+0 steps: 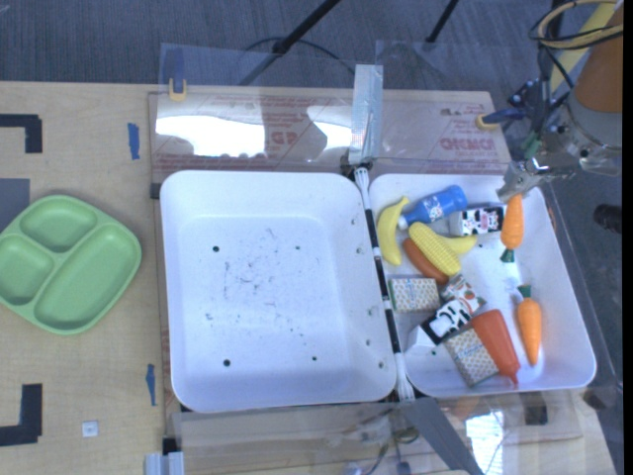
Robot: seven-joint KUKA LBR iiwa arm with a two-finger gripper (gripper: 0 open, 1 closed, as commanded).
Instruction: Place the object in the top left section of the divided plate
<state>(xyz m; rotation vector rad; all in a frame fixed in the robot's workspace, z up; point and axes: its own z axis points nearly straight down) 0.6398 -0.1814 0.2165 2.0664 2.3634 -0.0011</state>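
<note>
Bench [89,127]: pale wood panel with black corner marks and strips of blue tape; dark grey floor beyond its far edge.
Left bin [267,384]: shallow, white, scuffed with faint dark marks on its floor.
Right bin [564,295]: shallow, white, crowded with toy food: a banana [389,228], a corn cob [435,248], a blue bottle [438,204], two carrots [512,222] [530,329], an orange-red bottle [495,342], two patterned blocks, two black-and-white pieces.
Divided plate [64,263]: light green, three sections, lying on the bench at far left, well apart from both bins.
Arm [603,77]: enters at the far right, orange band visible above the wrist.
Gripper [522,178]: above the far right corner of the right bin, just beside the upper carrot; whether its grip is released or clenched cannot be told.
Object for the task: which item is meant cannot be told; all candidates lie in the right bin, near or left of the gripper.
</note>
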